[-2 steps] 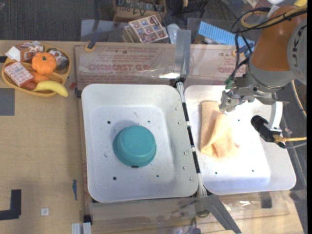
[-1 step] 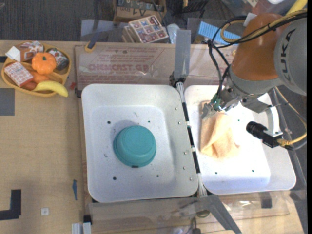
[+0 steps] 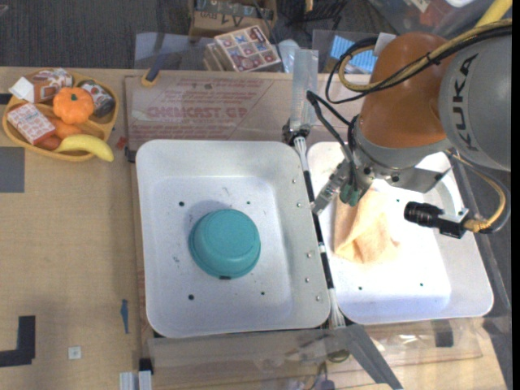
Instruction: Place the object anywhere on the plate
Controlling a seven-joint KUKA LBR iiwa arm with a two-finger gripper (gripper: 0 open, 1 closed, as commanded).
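Note:
A teal round plate (image 3: 225,243) lies in the middle of the left white bin (image 3: 162,177). A pale orange, crumpled soft object (image 3: 367,227) rests on the floor of the right white bin (image 3: 463,291), near that bin's left wall. My gripper (image 3: 352,192) reaches down from the orange-banded wrist (image 3: 404,80) and sits right at the top left end of the orange object. The wrist and arm hide the back part of the right bin, and the contact between gripper and object is not clear from this angle.
A black cylindrical part (image 3: 428,215) sticks out from the arm over the right bin. A bowl of toy fruit (image 3: 61,116) stands at the far left of the bench. A cardboard sheet (image 3: 207,108) lies behind the left bin.

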